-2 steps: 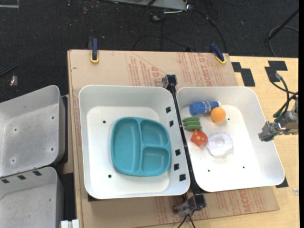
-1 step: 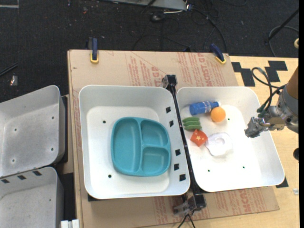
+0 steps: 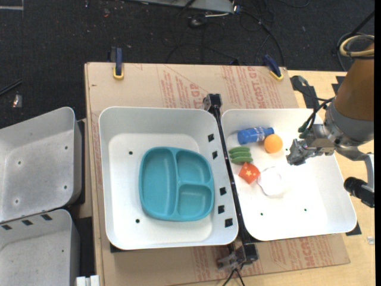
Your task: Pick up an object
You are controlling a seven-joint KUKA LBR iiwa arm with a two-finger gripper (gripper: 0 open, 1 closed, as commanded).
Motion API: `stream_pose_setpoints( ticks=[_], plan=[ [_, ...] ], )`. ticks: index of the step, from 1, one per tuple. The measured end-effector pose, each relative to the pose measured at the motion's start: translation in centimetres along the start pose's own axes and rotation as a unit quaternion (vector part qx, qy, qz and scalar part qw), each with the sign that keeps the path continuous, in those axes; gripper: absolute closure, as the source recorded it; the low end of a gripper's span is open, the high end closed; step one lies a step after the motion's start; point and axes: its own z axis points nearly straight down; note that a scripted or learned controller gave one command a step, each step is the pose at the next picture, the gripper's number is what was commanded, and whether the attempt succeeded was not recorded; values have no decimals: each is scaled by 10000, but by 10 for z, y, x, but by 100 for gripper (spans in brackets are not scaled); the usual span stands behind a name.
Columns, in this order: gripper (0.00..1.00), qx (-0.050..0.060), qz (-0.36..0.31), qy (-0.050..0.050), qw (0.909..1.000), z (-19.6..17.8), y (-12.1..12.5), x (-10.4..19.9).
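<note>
Orange ball (image 3: 273, 143) sits near the tool (image 3: 296, 155); its finger state is unclear.

Teal divided tray (image 3: 177, 184) in the white left bin (image 3: 113, 159). In the white right bin (image 3: 333, 219): blue bottle (image 3: 255, 135), orange ball (image 3: 272, 143), green pod (image 3: 240, 155), red piece (image 3: 249, 173), white disc (image 3: 272, 182). Tan table (image 3: 161, 85) printed with red lettering.

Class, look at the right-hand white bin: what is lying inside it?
Inside the right bin lie a blue bottle, an orange ball, a green item, a red item and a white round object. The gripper covers some floor.
</note>
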Motion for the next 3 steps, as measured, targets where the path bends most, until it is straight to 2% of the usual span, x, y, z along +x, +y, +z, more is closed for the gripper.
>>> stream_pose_setpoints(
  ticks=[2,3],
  plan=[
    [100,11,-12,6,10000,0,13,90],
    [100,4,-12,2,10000,11,31,147]
  ],
)
